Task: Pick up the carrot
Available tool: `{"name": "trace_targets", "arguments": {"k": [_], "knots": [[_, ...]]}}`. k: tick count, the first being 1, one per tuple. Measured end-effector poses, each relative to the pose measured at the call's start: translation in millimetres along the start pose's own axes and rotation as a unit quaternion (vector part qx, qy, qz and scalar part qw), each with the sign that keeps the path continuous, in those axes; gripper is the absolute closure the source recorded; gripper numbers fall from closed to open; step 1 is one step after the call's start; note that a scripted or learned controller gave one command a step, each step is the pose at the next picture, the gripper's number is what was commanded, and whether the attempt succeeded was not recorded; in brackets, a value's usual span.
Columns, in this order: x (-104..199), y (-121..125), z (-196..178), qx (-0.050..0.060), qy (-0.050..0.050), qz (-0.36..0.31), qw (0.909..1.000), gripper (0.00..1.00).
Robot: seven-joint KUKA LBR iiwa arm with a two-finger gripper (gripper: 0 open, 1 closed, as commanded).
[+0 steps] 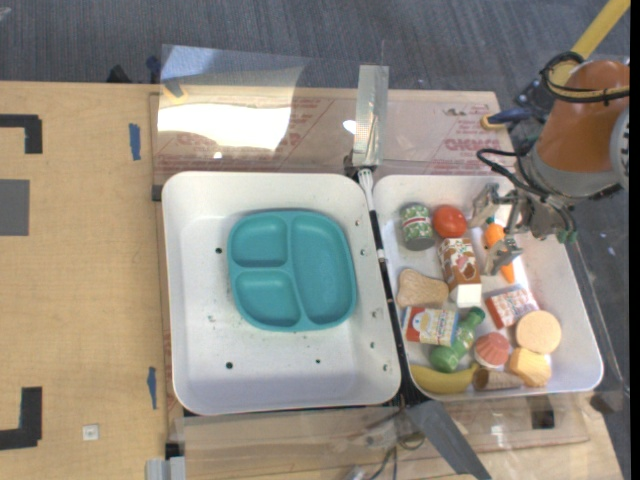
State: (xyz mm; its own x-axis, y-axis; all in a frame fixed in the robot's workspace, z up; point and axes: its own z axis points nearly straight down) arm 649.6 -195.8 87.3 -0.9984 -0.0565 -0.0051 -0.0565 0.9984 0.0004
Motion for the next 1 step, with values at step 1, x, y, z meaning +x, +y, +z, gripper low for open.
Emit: {"name": "trace_targets", "arguments": {"k": [1], "knots": [[-4.3, 0.6, -15.4, 0.002, -0.007, -0.001, 1.0, 1.0]]}}
